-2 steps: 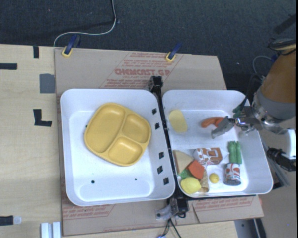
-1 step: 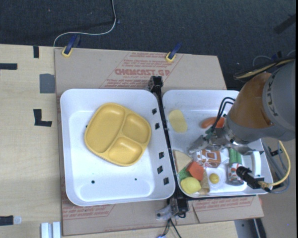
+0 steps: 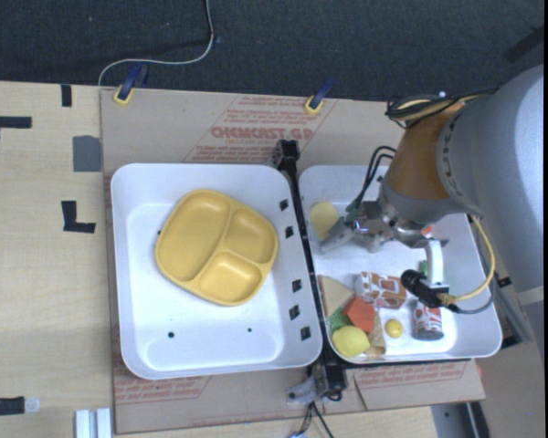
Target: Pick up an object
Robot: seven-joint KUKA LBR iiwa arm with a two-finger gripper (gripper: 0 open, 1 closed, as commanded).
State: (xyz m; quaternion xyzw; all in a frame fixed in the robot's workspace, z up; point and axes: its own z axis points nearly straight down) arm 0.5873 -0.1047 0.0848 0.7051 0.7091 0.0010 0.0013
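- One fixed camera looks down from above the tabletop (image 3: 36, 245) at a slant, so the dark floor beyond the far edge runs across the top of the frame.
- It sits far enough back to take in both white bins whole: the left bin (image 3: 132, 272) near the middle, the right bin (image 3: 470, 336) toward the lower right (their shared divider runs nearly vertical).
- The arm (image 3: 493, 162) enters from the right edge and bulks large and blurred there, being nearer the lens than the bins.
- The tabletop's near edge falls just below the bins.
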